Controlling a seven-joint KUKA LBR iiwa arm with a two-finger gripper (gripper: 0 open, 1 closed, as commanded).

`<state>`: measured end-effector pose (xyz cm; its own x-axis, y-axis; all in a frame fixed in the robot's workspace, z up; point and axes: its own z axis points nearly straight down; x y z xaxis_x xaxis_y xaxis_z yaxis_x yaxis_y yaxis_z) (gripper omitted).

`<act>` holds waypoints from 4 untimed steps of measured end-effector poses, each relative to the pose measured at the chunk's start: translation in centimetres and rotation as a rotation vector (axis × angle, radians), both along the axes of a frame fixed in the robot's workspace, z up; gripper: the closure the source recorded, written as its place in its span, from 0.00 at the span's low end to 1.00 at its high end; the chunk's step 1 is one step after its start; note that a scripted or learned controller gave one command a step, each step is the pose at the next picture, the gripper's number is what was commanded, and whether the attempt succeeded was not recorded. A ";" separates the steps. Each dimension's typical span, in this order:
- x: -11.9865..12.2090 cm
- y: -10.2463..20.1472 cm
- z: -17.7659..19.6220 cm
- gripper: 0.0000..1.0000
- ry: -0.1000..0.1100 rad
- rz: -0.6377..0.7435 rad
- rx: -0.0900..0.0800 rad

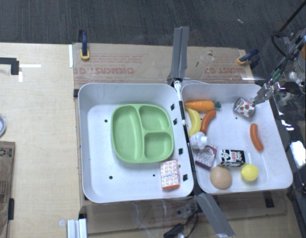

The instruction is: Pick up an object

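- A small silver packet with red print lies tilted in the right bin, toward that bin's one o'clock corner.
- The gripper sits just beside the packet at its one o'clock side, low over the bin's top right edge; whether its jaws are wide or narrow cannot be told, and the packet is not seen between them.
- At the packet's five o'clock lies an orange sausage, apart from it.
- At nine o'clock from the packet, a carrot lies across the bin's top left, with a banana and a second sausage just below it.
- Lower in that bin: a white crumpled object, a red packet, a black-and-white carton, a tan ball and a yellow lemon.
- The left bin holds a green divided tray and, at its five o'clock, a small orange-and-white box.
- Both bins rest on the table.
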<state>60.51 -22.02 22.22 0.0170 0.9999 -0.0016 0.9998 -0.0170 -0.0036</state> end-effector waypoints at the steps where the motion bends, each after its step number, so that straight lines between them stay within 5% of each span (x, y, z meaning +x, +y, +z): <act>1: 1.3 0.9 -9.5 0.00 0.002 0.139 0.002; 2: -1.4 0.8 -13.2 0.00 -0.003 0.061 0.013; 3: -1.4 0.6 -12.6 1.00 0.001 0.063 0.007; 4: -6.6 0.5 -9.5 1.00 0.002 0.035 0.003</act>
<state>53.90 -21.53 12.67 -0.0181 0.9998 0.0012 0.9998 0.0181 -0.0055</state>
